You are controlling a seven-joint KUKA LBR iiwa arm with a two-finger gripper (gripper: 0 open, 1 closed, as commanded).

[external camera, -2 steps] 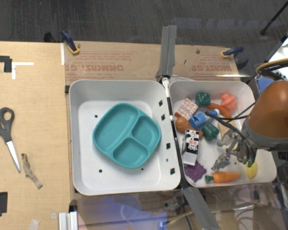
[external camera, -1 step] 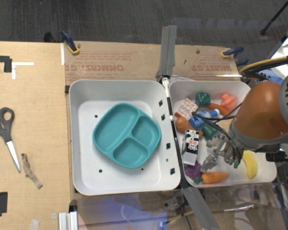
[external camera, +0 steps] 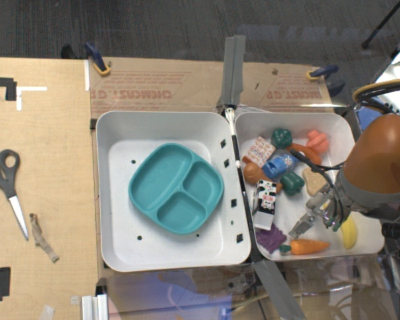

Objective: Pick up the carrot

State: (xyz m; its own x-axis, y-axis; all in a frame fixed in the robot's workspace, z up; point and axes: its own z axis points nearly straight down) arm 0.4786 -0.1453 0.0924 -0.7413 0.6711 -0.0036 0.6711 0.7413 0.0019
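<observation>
We look down on two shallow white bins side by side. In the right bin (external camera: 343,122), the carrot (external camera: 307,247) lies flat near the front wall, a short orange cone with a green stub at its left end, pointing right. The gripper (external camera: 308,223) hangs just above and slightly behind the carrot, its metal fingers slanting down to the left. They look only narrowly parted and hold nothing; the carrot is still apart from them.

To do this step well, we judge the gripper should spread wider, turn so its fingers straddle the carrot's short width rather than its length, and come down over the thick middle. The smooth, tapered plastic could squirt out if pinched near the tip. The front wall leaves little room on that side.

A soft purple piece (external camera: 272,237) sits just left of the carrot, and a glossy yellow banana (external camera: 348,233) lies near its right end; either could be nudged. Further back lies a jumble of small toys.

The left bin holds a smooth teal plate (external camera: 177,189) with three compartments. Scissors (external camera: 8,185) rest on the bench, well apart.
</observation>
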